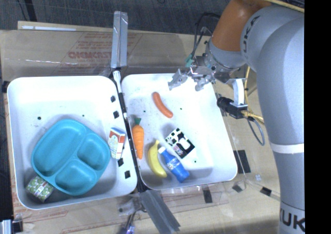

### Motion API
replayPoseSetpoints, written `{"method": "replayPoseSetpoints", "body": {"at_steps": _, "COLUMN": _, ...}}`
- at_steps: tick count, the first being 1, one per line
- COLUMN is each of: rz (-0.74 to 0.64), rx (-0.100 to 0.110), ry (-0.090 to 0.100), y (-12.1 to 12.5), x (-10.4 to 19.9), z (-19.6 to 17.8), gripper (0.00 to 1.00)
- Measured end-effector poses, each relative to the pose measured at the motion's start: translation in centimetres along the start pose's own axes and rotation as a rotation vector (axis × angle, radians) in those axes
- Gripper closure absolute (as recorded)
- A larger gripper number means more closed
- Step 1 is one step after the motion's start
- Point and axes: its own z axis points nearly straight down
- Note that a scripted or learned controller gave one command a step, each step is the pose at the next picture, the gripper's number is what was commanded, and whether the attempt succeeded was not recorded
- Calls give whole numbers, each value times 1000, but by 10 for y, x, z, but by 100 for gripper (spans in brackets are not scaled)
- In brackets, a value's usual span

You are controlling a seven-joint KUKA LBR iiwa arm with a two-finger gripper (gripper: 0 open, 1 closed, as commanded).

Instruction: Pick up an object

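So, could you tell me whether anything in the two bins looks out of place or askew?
One thing: the orange toy carrot lies against the divider at the left edge of the right white bin, its green top nearly on the rim. The small printed carton in the left white bin leans tilted. Nothing looks spilled or damaged.

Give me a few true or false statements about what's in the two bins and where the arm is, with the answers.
1. The blue divided plate lies in the left bin. True.
2. The sausage is held in the pincer. False: it lies on the floor of the right bin, apart from the pincer, which is above that bin's far edge.
3. The banana lies beside the blue bottle. True.
4. The carrot is in the left bin. False: it lies in the right bin, along the divider side.
5. The black-and-white box sits on the blue plate. False: it is in the right bin.
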Motion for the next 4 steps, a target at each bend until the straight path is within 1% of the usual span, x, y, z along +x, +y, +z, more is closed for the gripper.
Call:
{"method": "replayPoseSetpoints", "body": {"at_steps": 1, "rz": 6, "rx": 1, "ry": -1, "y": -7, "x": 26, "z": 96, "gripper": 0}}
{"method": "replayPoseSetpoints", "body": {"at_steps": 2, "rz": 2, "rx": 2, "ry": 0, "y": -7, "x": 27, "z": 85, "gripper": 100}}
{"method": "replayPoseSetpoints", "body": {"at_steps": 3, "rz": 2, "rx": 2, "ry": 0, "y": -7, "x": 27, "z": 85, "gripper": 0}}
{"method": "replayPoseSetpoints", "body": {"at_steps": 4, "rz": -9, "rx": 0, "ry": -1, "y": -8, "x": 38, "z": 106, "gripper": 0}}
